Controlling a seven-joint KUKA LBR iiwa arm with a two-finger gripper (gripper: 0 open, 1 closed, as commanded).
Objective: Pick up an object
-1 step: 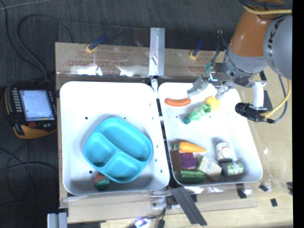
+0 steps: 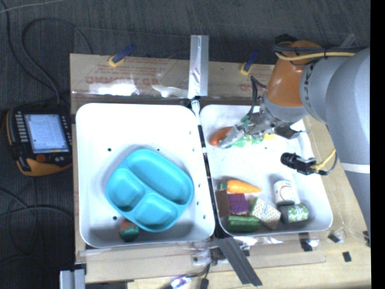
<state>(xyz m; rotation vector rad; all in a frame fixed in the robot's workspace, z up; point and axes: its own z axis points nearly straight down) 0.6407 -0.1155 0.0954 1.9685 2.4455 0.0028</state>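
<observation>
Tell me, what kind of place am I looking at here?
Probably a robot test lab: a robot arm reaches over two white bins, toy food such as a carrot lies inside, and a control handset sits nearby.

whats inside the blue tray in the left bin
The blue tray shows bare compartments. A small red and green object sits outside by its near edge. What's under the tray is hidden.

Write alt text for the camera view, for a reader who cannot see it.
A grey robot arm reaches from the right into the right bin, its pincer low by an orange toy at the far end. A carrot and small toys cluster at the near end; the left bin holds a blue divided tray.
</observation>
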